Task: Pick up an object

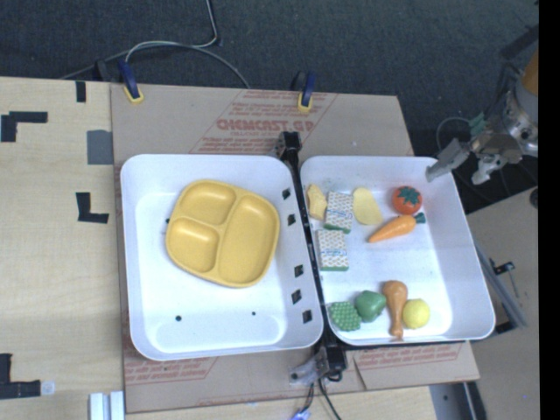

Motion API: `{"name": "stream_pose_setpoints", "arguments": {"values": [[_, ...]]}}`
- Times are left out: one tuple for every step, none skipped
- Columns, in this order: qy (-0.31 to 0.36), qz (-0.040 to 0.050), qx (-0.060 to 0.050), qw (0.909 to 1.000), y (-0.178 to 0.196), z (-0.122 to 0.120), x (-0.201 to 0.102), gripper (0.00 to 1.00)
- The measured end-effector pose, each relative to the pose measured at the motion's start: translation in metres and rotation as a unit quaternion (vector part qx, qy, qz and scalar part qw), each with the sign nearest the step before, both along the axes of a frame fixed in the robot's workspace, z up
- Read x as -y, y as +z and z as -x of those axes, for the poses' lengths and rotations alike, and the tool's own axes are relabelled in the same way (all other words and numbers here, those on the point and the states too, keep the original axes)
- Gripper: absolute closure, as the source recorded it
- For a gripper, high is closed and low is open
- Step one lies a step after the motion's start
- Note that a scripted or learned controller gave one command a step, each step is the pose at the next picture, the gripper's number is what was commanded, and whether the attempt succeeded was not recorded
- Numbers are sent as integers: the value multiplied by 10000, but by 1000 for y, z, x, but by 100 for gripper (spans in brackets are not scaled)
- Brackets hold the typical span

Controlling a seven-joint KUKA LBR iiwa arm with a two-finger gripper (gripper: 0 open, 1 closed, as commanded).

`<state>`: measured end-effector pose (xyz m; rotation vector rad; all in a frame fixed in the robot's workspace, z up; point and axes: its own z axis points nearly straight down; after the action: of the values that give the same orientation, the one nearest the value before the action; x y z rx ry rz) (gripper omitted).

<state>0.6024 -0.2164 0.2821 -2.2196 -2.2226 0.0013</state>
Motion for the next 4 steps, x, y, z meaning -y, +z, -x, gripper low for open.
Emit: {"name": "stream_pose_setpoints", "arguments": {"values": [[4,-7,-26,10000,-142,-28,-6,0],[6,12,21,10000,-195,-40,4,0],[13,24,25,10000,-185,-40,4,100],[8,-11,-35,10000,-159,-62,-46,100]]}}
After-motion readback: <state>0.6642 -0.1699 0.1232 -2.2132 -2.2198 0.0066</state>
